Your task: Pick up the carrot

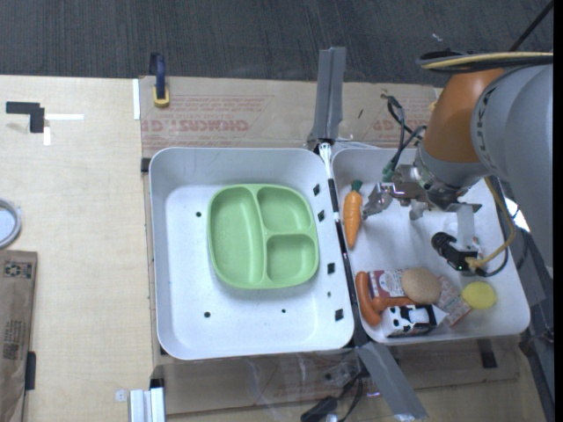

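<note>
Pincer (380,199) beside carrot (352,217)

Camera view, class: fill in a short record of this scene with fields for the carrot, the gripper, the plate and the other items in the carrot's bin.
carrot: right bin, by its left wall, green top away from camera
gripper: right of carrot, not holding it
plate: green, three compartments, left bin
other items: bun, lemon, near front of right bin
</note>
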`<state>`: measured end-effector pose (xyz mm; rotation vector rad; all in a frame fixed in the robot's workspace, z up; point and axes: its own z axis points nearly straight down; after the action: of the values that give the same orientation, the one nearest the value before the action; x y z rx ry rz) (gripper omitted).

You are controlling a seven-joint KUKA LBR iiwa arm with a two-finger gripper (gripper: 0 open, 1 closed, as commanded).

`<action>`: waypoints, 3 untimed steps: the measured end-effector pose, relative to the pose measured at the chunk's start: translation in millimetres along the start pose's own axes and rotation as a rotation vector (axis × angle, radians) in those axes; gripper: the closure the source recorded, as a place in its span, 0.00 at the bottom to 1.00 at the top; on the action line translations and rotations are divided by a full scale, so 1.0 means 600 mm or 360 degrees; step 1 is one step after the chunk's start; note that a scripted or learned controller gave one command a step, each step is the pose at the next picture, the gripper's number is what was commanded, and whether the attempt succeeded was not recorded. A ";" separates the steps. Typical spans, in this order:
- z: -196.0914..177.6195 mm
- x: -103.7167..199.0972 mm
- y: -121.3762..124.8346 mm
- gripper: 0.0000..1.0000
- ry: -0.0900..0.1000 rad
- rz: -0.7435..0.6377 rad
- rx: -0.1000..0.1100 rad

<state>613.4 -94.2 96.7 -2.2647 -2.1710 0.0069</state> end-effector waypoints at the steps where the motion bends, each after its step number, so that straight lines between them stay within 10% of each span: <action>1: -0.011 -0.001 0.000 1.00 -0.0001 -0.0003 0.0006; 2: -0.011 -0.001 0.000 0.00 -0.0001 -0.0003 0.0006; 3: -0.022 -0.002 0.000 1.00 -0.0001 -0.0005 0.0011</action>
<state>613.5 -95.4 110.2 -2.2580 -2.1714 0.0152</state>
